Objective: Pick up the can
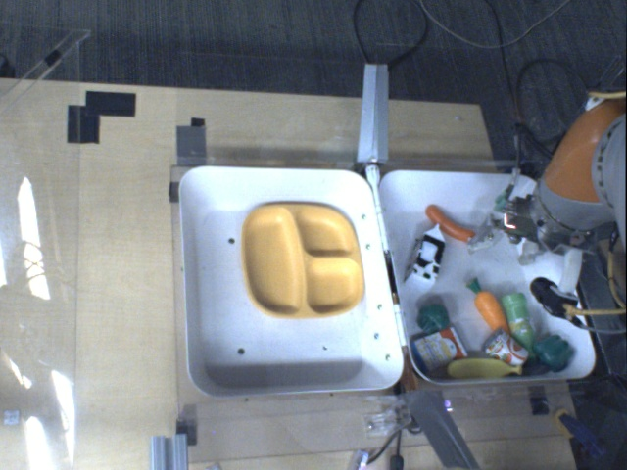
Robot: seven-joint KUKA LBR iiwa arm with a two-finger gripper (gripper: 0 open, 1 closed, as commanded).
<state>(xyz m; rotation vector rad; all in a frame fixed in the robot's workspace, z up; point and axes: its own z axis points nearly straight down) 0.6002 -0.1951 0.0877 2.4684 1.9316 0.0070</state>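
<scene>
While reaching in from the right, arm (588, 179) low over right bin (397, 204), jaws' (507, 225) state unclear.

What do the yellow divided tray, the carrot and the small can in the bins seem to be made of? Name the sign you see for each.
Yellow tray: probably moulded plastic, matte; rounded compartments, one even colour.
Carrot: likely toy plastic or rubber; smooth, uniform orange with a green top.
Can: possibly metal or a plastic replica with a printed label; too small to settle.
</scene>
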